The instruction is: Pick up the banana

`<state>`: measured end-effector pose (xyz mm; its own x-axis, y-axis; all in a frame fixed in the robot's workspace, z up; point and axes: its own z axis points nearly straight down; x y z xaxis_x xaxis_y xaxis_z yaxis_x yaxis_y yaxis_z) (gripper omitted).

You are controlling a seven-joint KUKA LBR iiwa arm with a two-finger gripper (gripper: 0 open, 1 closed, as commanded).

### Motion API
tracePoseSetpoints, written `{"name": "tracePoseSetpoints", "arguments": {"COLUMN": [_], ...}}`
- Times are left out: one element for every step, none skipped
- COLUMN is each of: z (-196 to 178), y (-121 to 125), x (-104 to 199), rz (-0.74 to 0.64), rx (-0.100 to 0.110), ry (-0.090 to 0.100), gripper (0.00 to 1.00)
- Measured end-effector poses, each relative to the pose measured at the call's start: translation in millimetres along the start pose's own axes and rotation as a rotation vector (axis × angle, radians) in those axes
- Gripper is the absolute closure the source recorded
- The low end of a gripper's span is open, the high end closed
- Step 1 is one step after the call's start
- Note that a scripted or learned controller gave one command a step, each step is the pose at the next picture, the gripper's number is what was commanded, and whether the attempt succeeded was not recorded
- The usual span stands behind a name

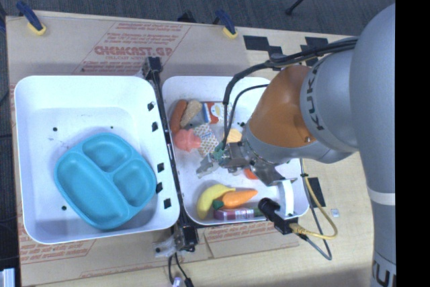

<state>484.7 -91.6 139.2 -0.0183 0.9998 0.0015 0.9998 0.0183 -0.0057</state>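
Big grey arm here, smooth and rounded, matte silver-grey shells on the thick links. An orange band wraps the section above the wrist, glossy, bulging like a collar. Dark lettering runs across the grey casing beside it, "KU" readable, the rest curving off. A black cable loops out over the orange part and arcs along the arm. A thin white ring marks the lower grey link near the frame's bottom right. Below the orange sits darker grey metal hardware, small and cluttered, detail too fine to tell. A yellow cable trails near a black plug.
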Motion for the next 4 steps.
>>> {"name": "tracePoseSetpoints", "arguments": {"z": [48,48,38,28], "y": [-9,-9,-8,-8], "x": [-1,-5,-5,-5], "rz": [-0.086,-0.459,-0.464,-0.468], "rx": [-0.002,0.0,0.001,0.001], "ry": [0.0,0.001,0.001,0.002], "gripper": [0.0,0.0,1.0,1.0]}}
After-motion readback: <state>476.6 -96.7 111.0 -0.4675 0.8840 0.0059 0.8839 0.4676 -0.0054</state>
